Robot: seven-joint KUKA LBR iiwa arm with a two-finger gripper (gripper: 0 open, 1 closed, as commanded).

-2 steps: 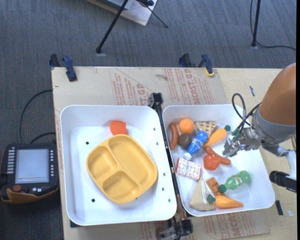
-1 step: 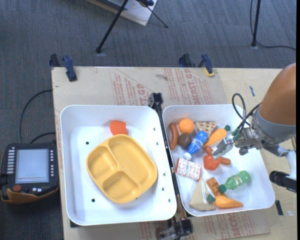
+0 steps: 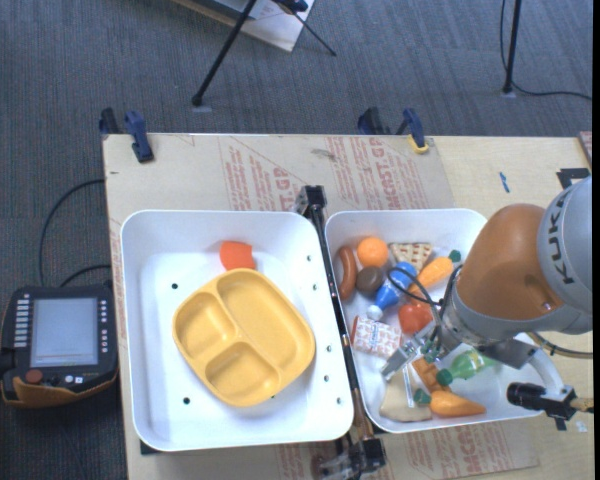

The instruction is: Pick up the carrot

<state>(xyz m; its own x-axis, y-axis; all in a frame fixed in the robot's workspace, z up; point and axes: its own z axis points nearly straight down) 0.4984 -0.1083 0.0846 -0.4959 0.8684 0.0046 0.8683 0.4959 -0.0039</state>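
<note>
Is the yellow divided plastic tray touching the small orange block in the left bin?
Touching, or overlapping: the camera view shows the orange block meeting the yellow tray's upper rim with no white gap between them.

Clearly a robotics lab, not a home. A plywood surface (image 3: 280,168) fixed with blue clamps (image 3: 138,136) at its far edge, standing on grey carpet (image 3: 60,58). Two shallow white bins (image 3: 140,268) side by side, one with a yellow divided tray (image 3: 242,336), the other with small toy foods. A grey and orange industrial arm (image 3: 525,268) over the right bin. On the floor at the left, a teach pendant (image 3: 62,343) with screen and cable. Behind, black tripod legs (image 3: 230,43) and a stand (image 3: 510,38).
</note>
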